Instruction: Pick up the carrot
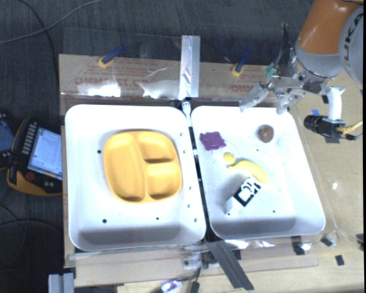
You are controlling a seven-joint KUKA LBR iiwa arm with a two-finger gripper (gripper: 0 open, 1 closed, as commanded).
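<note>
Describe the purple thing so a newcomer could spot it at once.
Start at the right-hand white bin of the two on the bench. The purple thing lies flat in its upper left part, close to the wall shared with the other bin. It is the only purple item, above the yellow banana and left of the small brown ball.

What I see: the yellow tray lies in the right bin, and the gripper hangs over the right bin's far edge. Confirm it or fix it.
One thing is wrong: the bin. The camera view shows the yellow tray lying in the left bin, not the right one. The rest holds: the gripper hangs over the far edge of the right bin.
</note>
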